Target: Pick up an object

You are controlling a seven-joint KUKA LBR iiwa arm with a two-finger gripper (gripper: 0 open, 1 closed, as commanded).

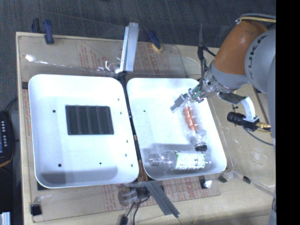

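White bins (47, 93), dark ribbed panel (89, 120), clear bottle (193, 121) (orange inside), green-labelled bottle (180, 160)

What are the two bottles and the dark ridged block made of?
Both bottles look like clear, glossy plastic: you see through the green-labelled bottle and the orange-labelled bottle. The ridged block looks matte and dark, maybe rubber or plastic; I can't tell which.

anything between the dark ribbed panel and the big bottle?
Camera view: bare white floor of the left bin, then the two bins' meeting rims, between dark ribbed panel and big bottle.
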